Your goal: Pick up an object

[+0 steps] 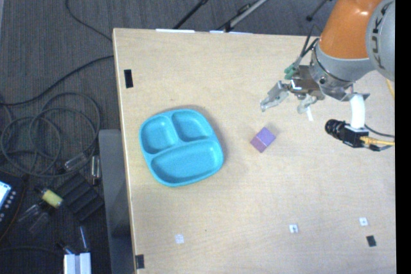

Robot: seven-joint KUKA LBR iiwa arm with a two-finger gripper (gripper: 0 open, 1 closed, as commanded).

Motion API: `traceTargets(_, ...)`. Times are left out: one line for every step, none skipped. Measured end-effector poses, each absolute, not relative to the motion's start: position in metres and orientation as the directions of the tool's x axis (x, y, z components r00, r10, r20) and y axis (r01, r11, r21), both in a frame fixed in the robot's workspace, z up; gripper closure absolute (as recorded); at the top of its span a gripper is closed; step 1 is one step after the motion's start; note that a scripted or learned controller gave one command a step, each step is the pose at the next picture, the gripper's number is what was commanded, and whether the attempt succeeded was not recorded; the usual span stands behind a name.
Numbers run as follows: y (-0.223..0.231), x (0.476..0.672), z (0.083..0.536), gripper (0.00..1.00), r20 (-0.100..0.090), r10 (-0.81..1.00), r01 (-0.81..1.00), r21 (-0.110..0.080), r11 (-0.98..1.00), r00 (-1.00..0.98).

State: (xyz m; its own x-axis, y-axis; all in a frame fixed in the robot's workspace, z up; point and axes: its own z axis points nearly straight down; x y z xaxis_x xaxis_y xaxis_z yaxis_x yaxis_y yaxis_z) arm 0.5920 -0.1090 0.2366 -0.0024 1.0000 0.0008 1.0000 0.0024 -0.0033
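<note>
The small purple cube-shaped block (pixel 262 139) lay on the bare light wooden table (pixel 257 215), roughly at its middle, just to the right of the blue plastic divided plate (pixel 182 146) with three compartments and apart from it. The two-finger gripper (pixel 290 101) hung above and to the right of the block, near it but not touching, with its pale fingers spread apart and nothing between them. By that reading the step in hand was the approach: the grey arm with its orange band (pixel 350 22) had the gripper aimed down and leftwards toward the table, and no grasp had yet been made. The next move seemed to call for shifting the gripper down-left in the view until the spread fingers stood over the block, lowering so that they straddled two opposite faces, and only then closing. The block looked close to cubic, so it had no clear long axis; it sat flat with its top face upward and was turned on the table so that its edges ran diagonally to the table's sides, one corner pointing toward the lower left. The fingers would likely need to line up with that diagonal turn, lest they catch a corner and push the block aside. The plate stood close enough to be a hazard if the block slid leftwards.
</note>
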Motion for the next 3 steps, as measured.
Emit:
traceTargets(-0.128, 0.600, 0.134, 0.00, -0.001, 0.999, 0.999, -0.005, -0.049, 0.049)
traceTargets(-0.120, 0.590, 0.082, 0.00, 0.001, 0.999, 0.999, -0.004, 0.053, -0.053)
traceTargets(-0.120, 0.588, 0.090, 1.00, 0.004, 0.999, 0.999, -0.008, 0.052, -0.052)
